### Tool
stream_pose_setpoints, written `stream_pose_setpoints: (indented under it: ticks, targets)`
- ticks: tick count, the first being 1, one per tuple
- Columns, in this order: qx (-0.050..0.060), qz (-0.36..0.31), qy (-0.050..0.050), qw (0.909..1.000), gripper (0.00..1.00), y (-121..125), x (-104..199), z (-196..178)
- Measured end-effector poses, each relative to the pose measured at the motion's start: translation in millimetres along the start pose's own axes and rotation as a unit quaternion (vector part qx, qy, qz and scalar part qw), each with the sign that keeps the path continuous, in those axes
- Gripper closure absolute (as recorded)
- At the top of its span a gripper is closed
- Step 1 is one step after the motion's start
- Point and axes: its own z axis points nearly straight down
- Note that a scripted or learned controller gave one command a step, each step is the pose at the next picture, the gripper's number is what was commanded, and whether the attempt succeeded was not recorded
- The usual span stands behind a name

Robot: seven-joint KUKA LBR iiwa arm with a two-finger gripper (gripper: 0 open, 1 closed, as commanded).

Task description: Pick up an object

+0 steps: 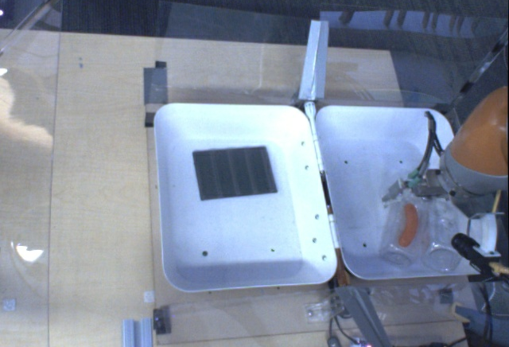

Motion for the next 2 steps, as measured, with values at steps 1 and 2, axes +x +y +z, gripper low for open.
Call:
stream_pose_setpoints:
  ticks: [1, 2]
  targets:
    - [-0.005, -0.019, 0.000, 0.9998, 0.00, -14.1, -4.6, -0.1]
    - [0.002, -0.030, 0.008, 0.9995, 0.00, -9.7, -13.5, 0.7]
